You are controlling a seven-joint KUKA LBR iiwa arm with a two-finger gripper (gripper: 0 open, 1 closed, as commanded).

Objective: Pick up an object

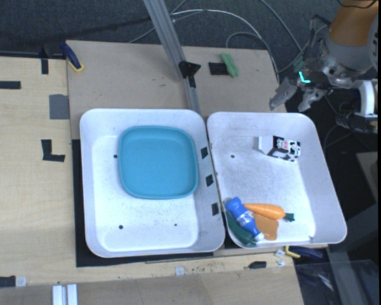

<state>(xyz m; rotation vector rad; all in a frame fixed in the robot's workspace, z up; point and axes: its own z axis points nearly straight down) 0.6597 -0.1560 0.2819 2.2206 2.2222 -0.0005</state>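
Pincer (297,98) sits up at the top right, over bare worktop (133,75) just beyond the far rim of the right bin (327,189), hanging off the grey arm (352,24) with its orange band. Fingers look spread apart, nothing between them. So no grasp yet; task reads as barely started, or between tries.

Candidates all lie in the right bin. Small white and black box (278,147) lies flat near the far side, on its own, closest to the pincer. Near the front edge there's a cluster: blue bottle (242,215) lying on its side, orange carrot (266,211) just beside it and probably touching, a flat orange piece (268,229) under or against the carrot, and something dark green (239,235) under the bottle, can't tell what. Left bin (95,183) holds a teal square plate (157,161), flat, well apart from the arm.

Done: nothing visible, every object rests on a bin floor. Left: move in over the right bin, descend, close on one item, lift it clear. My guess is the box is the easier target since it's isolated; the front cluster is crowded and sits close to the bin wall, so a grasp there could slip or catch two things.
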